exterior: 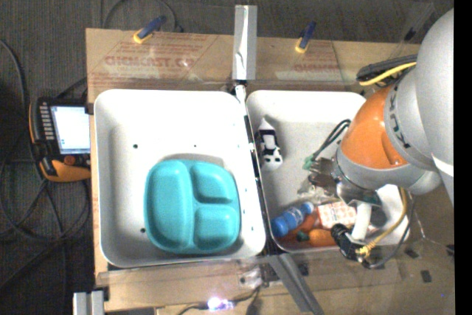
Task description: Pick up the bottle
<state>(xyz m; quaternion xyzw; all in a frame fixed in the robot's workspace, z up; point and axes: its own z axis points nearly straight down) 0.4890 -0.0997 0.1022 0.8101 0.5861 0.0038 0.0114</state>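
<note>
bottle: clear plastic bottle with a blue cap (289, 220), lying on its side in the right white bin (295, 111), low near the front wall, cap toward the divider between bins.
neighbours: orange-red packet with a white label (330, 215) touching the bottle on the side away from the divider; small orange piece (318, 237) just in front of it; white-and-black small figure toy (269, 146) further back along the divider, apart from the bottle.
hand: two-finger hand (324, 184) of the grey-orange arm sits over the packet side of the bottle; open or clenched — cannot tell, wrist and cables cover it. Nothing visibly grasped.
step: judged as the approach, bottle not lifted yet.
how to do well: shift toward the divider, centre over the bottle body, close across its width, not on the packet.
edges: front wall and divider box the bottle in, tight corner.
open room: bare bin floor behind the bottle, toward the toy.
left bin: teal divided plastic tray (194, 206), not involved.
</note>
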